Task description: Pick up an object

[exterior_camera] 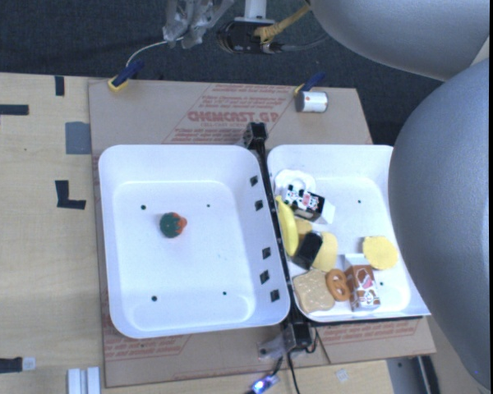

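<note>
Fingers on the gripper (194, 19) are too blurred to judge as spread or pressed together; it hangs over the dark floor beyond the far edge of the bench, with nothing visibly between them. No object is picked yet, so the step in hand looks like the approach.

Easiest to take seems the small green and orange ball (172, 225), alone near the middle of the left bin (115, 171), well apart from its walls. The right bin (378, 158) holds a crowded cluster: a yellow banana (288, 230) touching a black block (309, 248), a pretzel (338, 283) beside a slice of toast (311, 295), and a yellow disc (380, 252) a little apart.

Next, the arm (452, 187) would need to carry the gripper over one bin, centre on a single item and descend straight; in the cluster, neighbours could get nudged or wedged.
</note>
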Action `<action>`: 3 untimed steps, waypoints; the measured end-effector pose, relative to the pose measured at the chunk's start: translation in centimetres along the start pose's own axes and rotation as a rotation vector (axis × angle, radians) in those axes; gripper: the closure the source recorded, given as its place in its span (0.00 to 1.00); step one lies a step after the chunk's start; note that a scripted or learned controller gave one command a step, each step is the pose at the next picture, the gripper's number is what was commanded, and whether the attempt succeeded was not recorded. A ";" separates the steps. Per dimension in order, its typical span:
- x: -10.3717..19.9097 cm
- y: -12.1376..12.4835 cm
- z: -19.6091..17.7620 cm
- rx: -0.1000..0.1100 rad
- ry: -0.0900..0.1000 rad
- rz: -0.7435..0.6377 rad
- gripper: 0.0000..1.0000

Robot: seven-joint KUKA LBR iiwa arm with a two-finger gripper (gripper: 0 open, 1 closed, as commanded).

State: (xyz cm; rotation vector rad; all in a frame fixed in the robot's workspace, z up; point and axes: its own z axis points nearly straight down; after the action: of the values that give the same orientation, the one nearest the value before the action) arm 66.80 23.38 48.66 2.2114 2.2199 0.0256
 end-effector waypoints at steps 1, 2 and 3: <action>-0.2 -0.4 14.9 0.033 -0.012 0.003 1.00; 0.0 -2.6 -6.1 0.000 0.001 0.000 1.00; -0.2 -3.6 11.0 0.035 -0.013 0.004 1.00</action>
State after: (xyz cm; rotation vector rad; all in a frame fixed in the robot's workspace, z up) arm 63.37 23.25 37.60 2.2269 2.2268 -0.0280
